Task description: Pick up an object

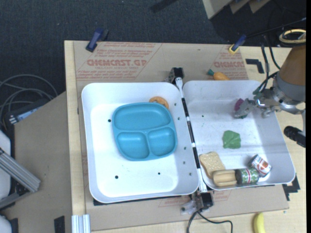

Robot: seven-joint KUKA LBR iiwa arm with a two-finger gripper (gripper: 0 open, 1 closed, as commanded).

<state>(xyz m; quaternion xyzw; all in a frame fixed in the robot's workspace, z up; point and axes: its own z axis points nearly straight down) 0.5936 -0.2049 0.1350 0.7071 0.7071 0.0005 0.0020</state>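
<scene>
My gripper point(241, 110) reaches in from the right and hovers low over the upper part of the right bin point(272, 125). A small purple-pink object point(239, 103) sits right at the gripper's tip, touching or nearly touching it, and I cannot tell whether it is held. Further down in the same bin lie a green leafy piece point(232, 139), a slice of bread point(210, 161), a tan bread roll point(223, 177), a green-labelled can point(248, 175) on its side and a red and white can point(261, 164).
The left bin point(97, 130) holds a blue divided plate point(144, 131) and a small brown cookie point(158, 101) by its back wall. An orange toy point(219, 75) lies on the bench behind the right bin. A yellow object point(259, 223) lies at the bench's front right.
</scene>
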